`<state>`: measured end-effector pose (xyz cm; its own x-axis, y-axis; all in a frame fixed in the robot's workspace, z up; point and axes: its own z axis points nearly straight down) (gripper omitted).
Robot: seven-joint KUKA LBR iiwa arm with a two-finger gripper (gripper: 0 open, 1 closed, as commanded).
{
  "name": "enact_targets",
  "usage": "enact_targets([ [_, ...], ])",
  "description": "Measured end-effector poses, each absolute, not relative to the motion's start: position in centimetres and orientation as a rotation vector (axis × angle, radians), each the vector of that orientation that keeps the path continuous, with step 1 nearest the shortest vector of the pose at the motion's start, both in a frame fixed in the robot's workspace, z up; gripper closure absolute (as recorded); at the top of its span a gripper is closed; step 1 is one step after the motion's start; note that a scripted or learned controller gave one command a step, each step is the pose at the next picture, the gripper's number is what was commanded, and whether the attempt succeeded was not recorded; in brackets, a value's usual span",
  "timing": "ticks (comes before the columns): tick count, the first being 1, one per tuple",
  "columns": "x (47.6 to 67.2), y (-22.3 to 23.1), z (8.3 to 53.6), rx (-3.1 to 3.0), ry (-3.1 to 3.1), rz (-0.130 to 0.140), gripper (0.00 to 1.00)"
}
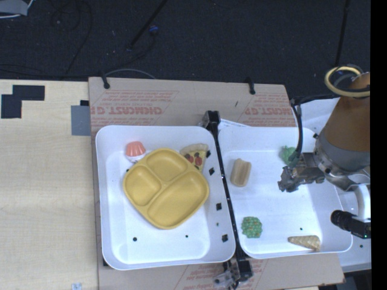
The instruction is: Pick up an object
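Objects lie in the right bin (266, 249): tan block (240, 173) near the left wall, green ball (252, 226) and cone (305, 241) near the front rim, green piece (288, 154) beside the gripper (291, 180), whose opening cannot be told. Bare floor lies mid-bin. Cardboard (181, 104) reads mirrored, illegible print.

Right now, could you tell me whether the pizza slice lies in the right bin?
No, the pizza slice lies in the left bin, beside the yellow tray.
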<state>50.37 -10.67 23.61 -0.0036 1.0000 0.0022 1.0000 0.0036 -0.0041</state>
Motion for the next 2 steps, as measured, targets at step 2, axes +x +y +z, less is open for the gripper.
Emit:
enact_targets([
  [2, 50.7, 0.1, 24.8, -2.212, -2.226, 0.002, 1.0],
])
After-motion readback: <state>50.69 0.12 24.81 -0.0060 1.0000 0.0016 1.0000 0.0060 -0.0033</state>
